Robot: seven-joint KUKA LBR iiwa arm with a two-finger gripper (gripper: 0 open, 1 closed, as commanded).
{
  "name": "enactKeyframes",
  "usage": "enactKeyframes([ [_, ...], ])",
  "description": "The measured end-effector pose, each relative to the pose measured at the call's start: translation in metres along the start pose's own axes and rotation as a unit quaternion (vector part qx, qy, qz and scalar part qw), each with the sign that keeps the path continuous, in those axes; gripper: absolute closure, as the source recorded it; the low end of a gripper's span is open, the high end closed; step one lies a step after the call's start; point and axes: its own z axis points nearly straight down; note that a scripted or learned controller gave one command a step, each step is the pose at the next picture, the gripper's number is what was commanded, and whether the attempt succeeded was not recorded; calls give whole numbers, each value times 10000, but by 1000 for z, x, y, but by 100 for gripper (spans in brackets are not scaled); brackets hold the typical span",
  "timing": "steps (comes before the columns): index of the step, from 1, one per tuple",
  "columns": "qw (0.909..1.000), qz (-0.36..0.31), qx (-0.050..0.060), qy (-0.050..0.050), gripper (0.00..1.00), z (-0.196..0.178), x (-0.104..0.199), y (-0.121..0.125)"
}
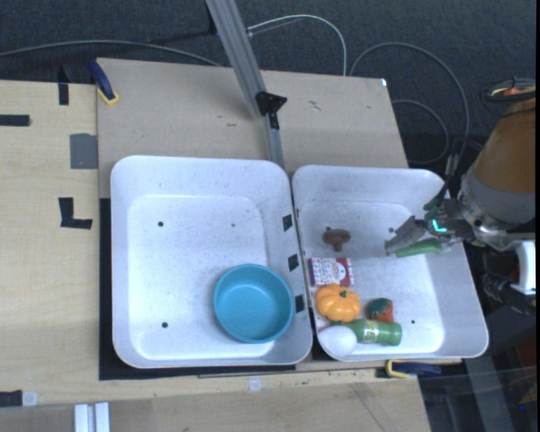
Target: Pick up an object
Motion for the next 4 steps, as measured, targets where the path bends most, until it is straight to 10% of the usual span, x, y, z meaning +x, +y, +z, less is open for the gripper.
enactKeyframes([
  [4,10000,6,-10,-15,0,115,-2,-17],
])
